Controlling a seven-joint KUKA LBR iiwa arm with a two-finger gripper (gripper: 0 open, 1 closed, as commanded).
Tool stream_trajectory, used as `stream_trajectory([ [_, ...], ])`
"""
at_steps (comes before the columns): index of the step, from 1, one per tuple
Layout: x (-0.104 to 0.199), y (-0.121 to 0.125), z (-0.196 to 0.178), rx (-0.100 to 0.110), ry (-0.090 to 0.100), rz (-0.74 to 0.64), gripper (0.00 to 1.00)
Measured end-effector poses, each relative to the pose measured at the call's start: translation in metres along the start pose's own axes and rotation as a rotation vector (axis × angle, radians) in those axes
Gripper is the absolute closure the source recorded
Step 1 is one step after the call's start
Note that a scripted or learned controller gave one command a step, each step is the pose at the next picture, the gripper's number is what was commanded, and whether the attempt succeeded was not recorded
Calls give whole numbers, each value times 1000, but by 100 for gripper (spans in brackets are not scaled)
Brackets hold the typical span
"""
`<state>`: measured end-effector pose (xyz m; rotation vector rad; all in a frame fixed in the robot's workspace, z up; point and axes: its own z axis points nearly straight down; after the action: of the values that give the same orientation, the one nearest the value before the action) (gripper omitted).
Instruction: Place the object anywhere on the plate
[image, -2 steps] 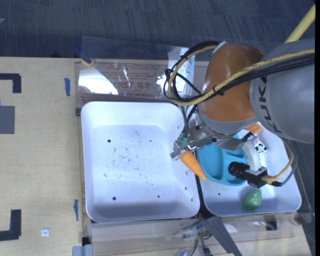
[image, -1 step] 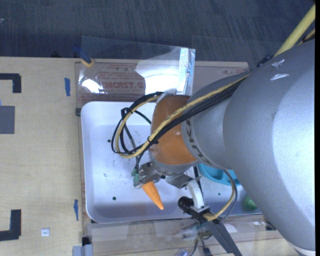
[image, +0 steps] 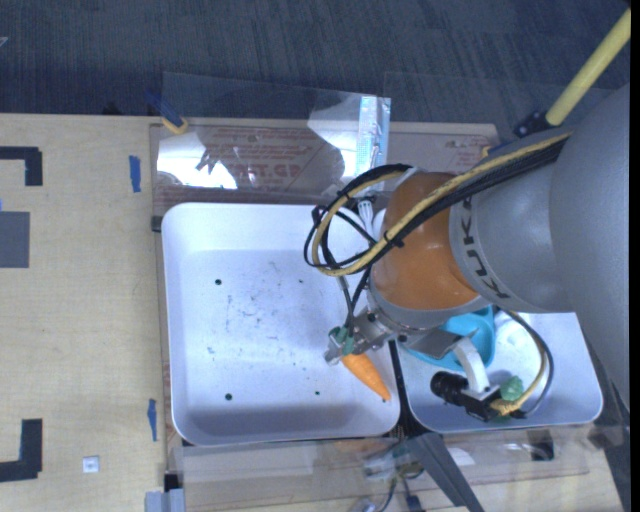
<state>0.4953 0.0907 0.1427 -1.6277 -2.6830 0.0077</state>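
Where the left bin (image: 200, 300) meets its right rim, jaws (image: 350, 345) clamp a carrot (image: 367, 374).

The grey arm (image: 560, 200) comes in from the right side of the scene and bends down toward the middle. An orange band (image: 425, 250) wraps it just above the wrist. Black and yellow cables (image: 345, 225) loop out on the band's left side. Below the band, the pincer (image: 352, 345) points down and to the left, with a carrot between its tips, angled down to the right.
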Motion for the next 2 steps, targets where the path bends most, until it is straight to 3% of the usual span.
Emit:
stream_trajectory([
  [1, -52, -44, -39, -4, -1, -169, 100],
  [2, -87, -63, -39, -4, 0, 23, 100],
])
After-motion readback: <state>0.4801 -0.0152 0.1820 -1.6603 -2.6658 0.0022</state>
